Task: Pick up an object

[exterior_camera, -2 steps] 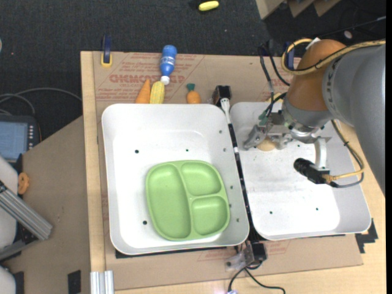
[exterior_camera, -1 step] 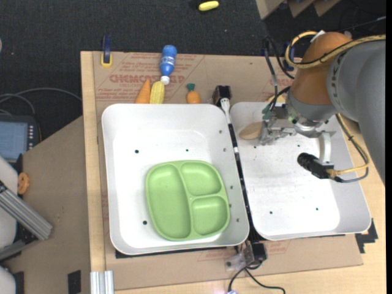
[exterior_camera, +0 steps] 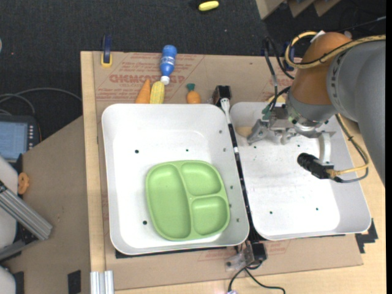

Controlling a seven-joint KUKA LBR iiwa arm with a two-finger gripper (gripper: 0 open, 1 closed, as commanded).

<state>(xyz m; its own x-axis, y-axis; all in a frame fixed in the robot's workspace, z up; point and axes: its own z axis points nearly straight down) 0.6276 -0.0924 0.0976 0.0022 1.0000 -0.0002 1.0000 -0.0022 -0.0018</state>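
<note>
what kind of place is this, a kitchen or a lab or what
Most likely a robotics lab: a robot arm reaches over two white bins on a plywood bench, with loose cables on the dark floor.

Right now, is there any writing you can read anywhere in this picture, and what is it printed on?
"CHEMCAST GP", roughly: faint red print on the brown board under the bins, behind the left bin; the letters are blurred, so the reading is unsure.
Smaller red lines beneath it: too blurred to read.
Blue-capped bottle: no legible label.
</note>
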